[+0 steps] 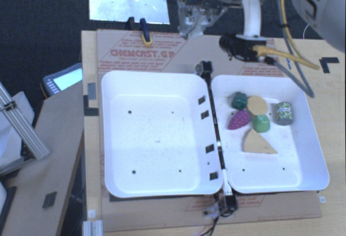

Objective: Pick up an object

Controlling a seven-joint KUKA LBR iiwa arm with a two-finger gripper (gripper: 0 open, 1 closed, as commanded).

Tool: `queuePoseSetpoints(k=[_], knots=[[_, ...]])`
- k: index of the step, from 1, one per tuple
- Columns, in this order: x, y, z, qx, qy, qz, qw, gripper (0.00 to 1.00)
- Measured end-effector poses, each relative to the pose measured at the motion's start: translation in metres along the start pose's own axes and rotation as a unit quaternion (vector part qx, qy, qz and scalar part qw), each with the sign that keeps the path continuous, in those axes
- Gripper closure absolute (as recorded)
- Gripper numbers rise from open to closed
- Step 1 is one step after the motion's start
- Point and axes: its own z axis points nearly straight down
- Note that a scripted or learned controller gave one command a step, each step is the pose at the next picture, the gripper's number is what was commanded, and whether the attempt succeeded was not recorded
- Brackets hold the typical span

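Camera view: gripper (190, 25) is hanging above the far edge of the bench, beyond both bins; can't tell its grip state. Right bin (303, 175) is holding the objects, clustered in its far half: teal piece (239, 101), yellow round (257, 105), magenta berry (239, 119), green piece (261, 123), grey can (283, 113), tan wedge (257, 143). Left bin (113, 175) is sitting beside it.

The left bin (157, 132) offers an unobstructed floor across its whole area. In the right bin (281, 173), the near half is open; the far half holds a tight cluster: teal piece (239, 101), yellow disc (257, 105), magenta piece (239, 119), green piece (261, 123), tan wedge (257, 143), with a grey can (284, 113) just beside it.
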Motion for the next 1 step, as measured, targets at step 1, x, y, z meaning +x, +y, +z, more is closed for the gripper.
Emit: queuePoseSetpoints(k=[1], knots=[[0.0413, -0.0007, 0.0198, 0.001, 0.000, 0.000, 1.0000, 1.00]])
